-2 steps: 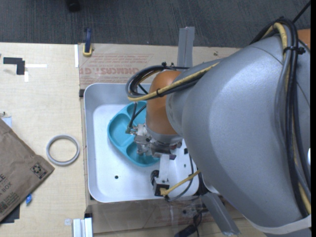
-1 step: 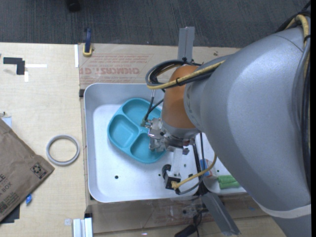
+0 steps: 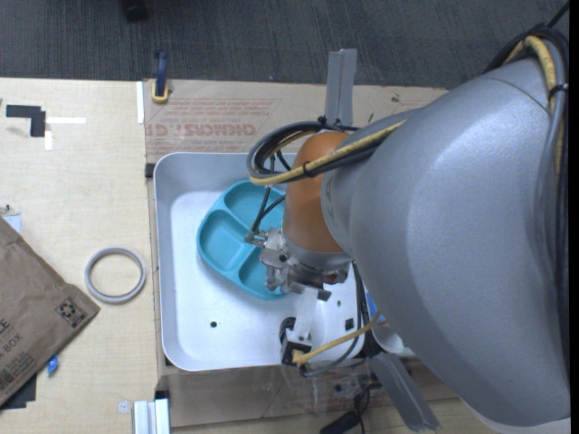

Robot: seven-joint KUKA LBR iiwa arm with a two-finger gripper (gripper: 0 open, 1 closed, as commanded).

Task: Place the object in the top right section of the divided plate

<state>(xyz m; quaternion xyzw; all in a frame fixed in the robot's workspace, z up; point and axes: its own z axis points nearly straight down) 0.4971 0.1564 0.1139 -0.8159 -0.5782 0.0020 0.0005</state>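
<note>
Hovering over 1 blue divided plate (image 3: 233,240) is 1 hand (image 3: 277,274).

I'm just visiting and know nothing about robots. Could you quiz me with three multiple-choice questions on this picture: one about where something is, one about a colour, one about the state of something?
1. Where does the roll of tape lie?
A. In the white bin
B. On the bench left of the bin
C. On the plate

2. What colour is the divided plate?
A. Turquoise
B. Red
C. Yellow

3. How does the plate sit?
A. Lifted into the air
B. Standing on its edge
C. Flat in the white bin, partly under the arm

Answers: 1 B, the ring rests on bare wood; 2 A, its sections are turquoise; 3 C, white bin floor surrounds it.
</note>
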